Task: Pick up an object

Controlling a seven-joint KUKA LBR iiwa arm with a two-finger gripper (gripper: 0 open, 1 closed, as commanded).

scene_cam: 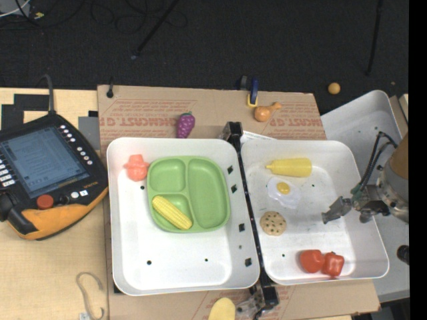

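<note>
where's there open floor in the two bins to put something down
In the left bin, the whole strip below the green tray is bare. In the right bin, a patch lies between the cookie and the red pepper. It is crowded around the fried egg, the yellow piece and the claw.

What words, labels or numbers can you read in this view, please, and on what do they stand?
Cardboard sheet behind the bins: red print, upside down, too blurred to read.
Same print, right half: also unreadable.
Teach pendant screen and buttons: too small to read.
</note>
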